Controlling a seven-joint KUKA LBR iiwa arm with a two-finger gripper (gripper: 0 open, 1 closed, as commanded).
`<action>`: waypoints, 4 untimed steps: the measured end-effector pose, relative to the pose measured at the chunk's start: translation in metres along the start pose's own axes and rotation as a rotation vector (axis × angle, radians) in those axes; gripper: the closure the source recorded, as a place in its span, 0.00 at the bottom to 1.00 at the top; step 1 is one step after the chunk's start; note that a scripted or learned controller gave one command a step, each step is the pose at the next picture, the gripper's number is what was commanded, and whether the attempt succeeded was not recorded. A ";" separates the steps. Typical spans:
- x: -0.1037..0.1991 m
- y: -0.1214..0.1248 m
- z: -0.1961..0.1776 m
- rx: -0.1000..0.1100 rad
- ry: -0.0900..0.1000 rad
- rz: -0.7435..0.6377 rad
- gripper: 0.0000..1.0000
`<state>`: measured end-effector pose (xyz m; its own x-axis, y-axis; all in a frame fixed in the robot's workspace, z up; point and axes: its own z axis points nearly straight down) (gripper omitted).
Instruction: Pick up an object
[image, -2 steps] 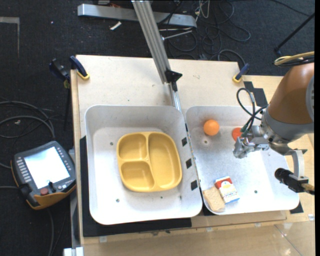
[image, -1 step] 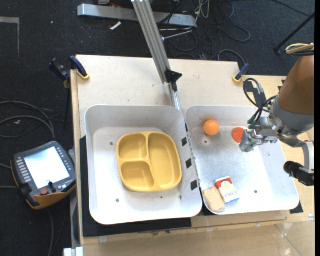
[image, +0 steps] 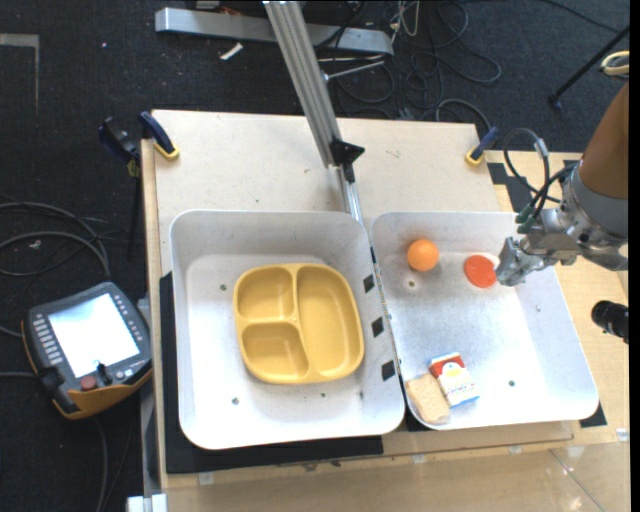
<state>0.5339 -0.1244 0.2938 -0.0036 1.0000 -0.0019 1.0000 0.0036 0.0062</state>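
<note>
Tool (image: 510, 268) is low over the right bin (image: 545, 395), near its far right side; can't tell how wide it stands. Red-orange round object (image: 479, 270) sits on the bin floor just left of the tool tip, touching or nearly so. Orange ball (image: 423, 255) further left, apart. Small carton (image: 455, 379) and tan block (image: 429, 398) at the near edge. Yellow divided tray (image: 298, 323) in the left bin (image: 200, 260).

A pale wooden bench (image: 260, 160) is seen across the middle of the frame. Two shallow white bins are borne on it side by side: the left bin (image: 200, 250) at centre-left and the right bin (image: 540, 370) at centre-right, their inner edges touching. Yellow-tipped clamps (image: 160, 135) are fixed at its upper corners.
</note>
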 end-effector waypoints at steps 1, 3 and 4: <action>0.052 0.019 0.019 0.008 0.003 -0.005 1.00; 0.153 0.058 0.034 0.006 0.003 -0.005 1.00; 0.198 0.078 0.051 0.006 0.002 -0.004 1.00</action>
